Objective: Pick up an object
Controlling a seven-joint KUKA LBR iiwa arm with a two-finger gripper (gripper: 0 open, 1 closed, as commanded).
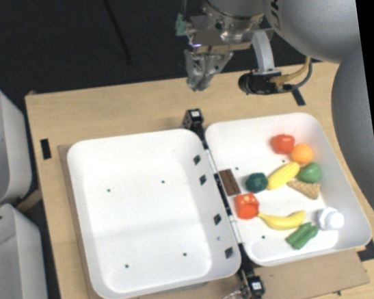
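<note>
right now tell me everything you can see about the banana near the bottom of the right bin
The banana is a small yellow curved piece, smooth and glossy like plastic toy fruit. It lies flat on the floor of the right bin, ends curling upward in the view. Its left tip sits close beside the red tomato-like piece, and its right end nears the green piece and the white piece; whether they actually touch is hard to tell. The gripper is beyond the bins, away from it.

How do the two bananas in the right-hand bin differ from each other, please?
The upper banana lies slanted, its right end higher, beside the dark green fruit. The lower banana lies almost level, curving upward at its ends, beside the red fruit. The upper one looks straighter and stubbier. Both are yellow and rest in the right bin.
</note>
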